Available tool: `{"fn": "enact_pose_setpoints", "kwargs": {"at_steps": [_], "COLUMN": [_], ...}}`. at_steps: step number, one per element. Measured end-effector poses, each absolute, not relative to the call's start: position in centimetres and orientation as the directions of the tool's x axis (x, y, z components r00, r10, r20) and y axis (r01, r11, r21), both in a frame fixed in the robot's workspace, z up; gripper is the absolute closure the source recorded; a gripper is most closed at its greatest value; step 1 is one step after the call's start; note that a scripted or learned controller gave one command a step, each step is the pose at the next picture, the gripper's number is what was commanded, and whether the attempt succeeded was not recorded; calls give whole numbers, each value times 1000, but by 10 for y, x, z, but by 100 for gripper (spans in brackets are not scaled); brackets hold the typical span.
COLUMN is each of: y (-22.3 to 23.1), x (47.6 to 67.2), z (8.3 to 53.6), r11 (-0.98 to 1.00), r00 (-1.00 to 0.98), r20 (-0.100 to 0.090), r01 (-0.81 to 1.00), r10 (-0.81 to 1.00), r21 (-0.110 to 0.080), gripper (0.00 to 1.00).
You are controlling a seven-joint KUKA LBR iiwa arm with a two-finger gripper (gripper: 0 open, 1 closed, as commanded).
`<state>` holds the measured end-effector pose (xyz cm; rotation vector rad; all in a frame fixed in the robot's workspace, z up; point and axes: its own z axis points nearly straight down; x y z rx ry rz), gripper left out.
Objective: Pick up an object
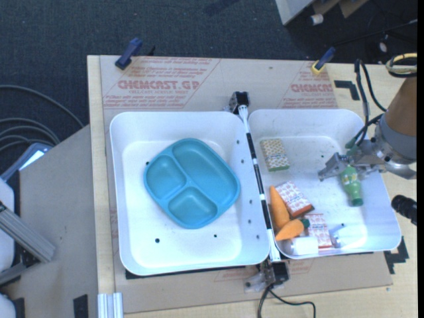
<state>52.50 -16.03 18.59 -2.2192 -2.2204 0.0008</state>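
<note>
My grey tool (346, 163) hangs over a green bottle (352, 185); blue tray (191, 181), orange carrot (279, 208), white bins (126, 177).

1. The two shallow white plastic bins (126, 197) look smooth, with a faint sheen.
2. The sectioned light-blue plastic plate (191, 182) is smooth and semi-glossy.
3. The pale brown paper-covered board (165, 81) under them looks matt, printed in red.
4. The small green plastic bottle (352, 185) shines slightly.
5. The dark carpet floor (99, 12) looks rough.
</note>
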Motion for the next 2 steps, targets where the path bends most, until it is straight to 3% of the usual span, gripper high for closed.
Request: {"fn": "enact_pose_setpoints", "kwargs": {"at_steps": [1,2], "y": [-210,-211], "x": [566,567], "z": [86,97], "r11": [1,0], "r00": [-1,0], "r20": [2,0], "r01": [1000,1000], "r10": [1000,1000], "r21": [-2,1], "gripper": [0,100]}}
